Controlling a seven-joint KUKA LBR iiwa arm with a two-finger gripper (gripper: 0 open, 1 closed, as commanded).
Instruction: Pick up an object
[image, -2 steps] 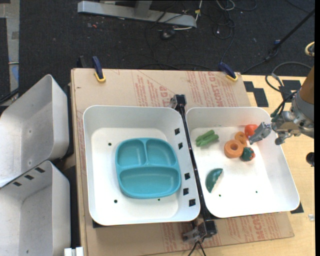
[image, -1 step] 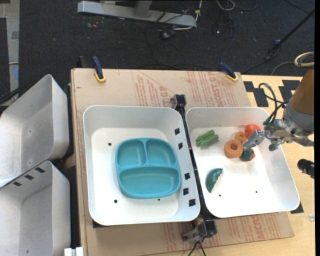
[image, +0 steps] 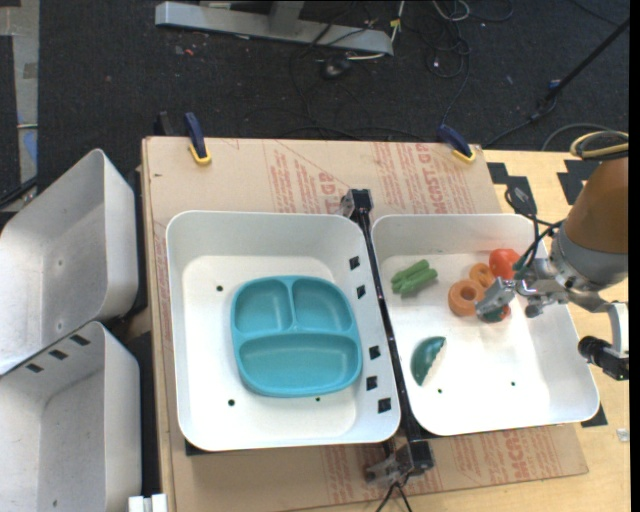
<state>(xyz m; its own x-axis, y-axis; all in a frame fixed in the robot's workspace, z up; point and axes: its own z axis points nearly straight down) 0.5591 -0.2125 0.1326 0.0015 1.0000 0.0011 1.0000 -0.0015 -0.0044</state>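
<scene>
The right bin (image: 560, 395) holds several small objects. A green pod-like piece (image: 413, 277) lies near its back left. An orange ring (image: 464, 298) sits in the middle, with a second orange ring (image: 481, 271) and a red piece (image: 504, 260) just behind it. A dark teal leaf-shaped piece (image: 427, 357) lies toward the front left. My gripper (image: 494, 303) hangs low over the bin, right beside the nearer orange ring, and the grey arm (image: 590, 250) reaches in from the right. Nothing is visibly lifted.
The left bin (image: 200, 400) carries a teal divided plate (image: 296, 335). A black divider (image: 380, 330) runs between the bins. Two more white bins (image: 60, 300) stand off the bench at the left. Bare floor shows at the right bin's front right.
</scene>
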